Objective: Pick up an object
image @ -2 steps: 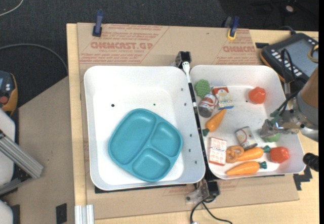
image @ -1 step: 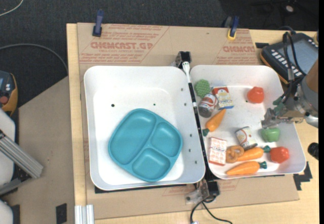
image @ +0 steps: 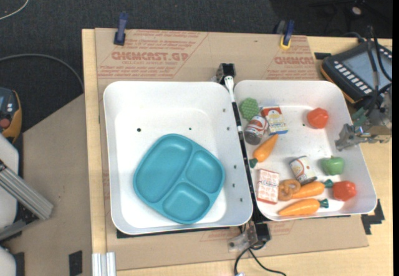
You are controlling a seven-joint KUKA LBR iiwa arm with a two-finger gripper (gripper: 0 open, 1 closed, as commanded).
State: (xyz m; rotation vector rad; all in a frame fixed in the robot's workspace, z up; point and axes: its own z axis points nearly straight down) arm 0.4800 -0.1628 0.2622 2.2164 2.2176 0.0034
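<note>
Toy foods fill the right bin (image: 293, 90), and the end effector (image: 348, 137) sits at that bin's right rim, holding nothing; whether it is wide or narrow cannot be told. Nearest to it is a green fruit (image: 333, 165), just below and slightly left. One red tomato (image: 317, 118) lies up and to its left, a second red tomato (image: 344, 190) lies further below. Counted, there are three carrots: one (image: 265, 148) near the divider and two (image: 310, 190) (image: 302, 207) along the bottom. Two cans (image: 254, 130) (image: 302, 169), two small cartons (image: 275, 120) (image: 268, 185), one knobbly green piece (image: 249, 107) and one brown ring (image: 288, 189) make up the rest. The left bin (image: 124, 144) holds a single teal divided plate (image: 179, 177) on the counter (image: 93, 113)
</note>
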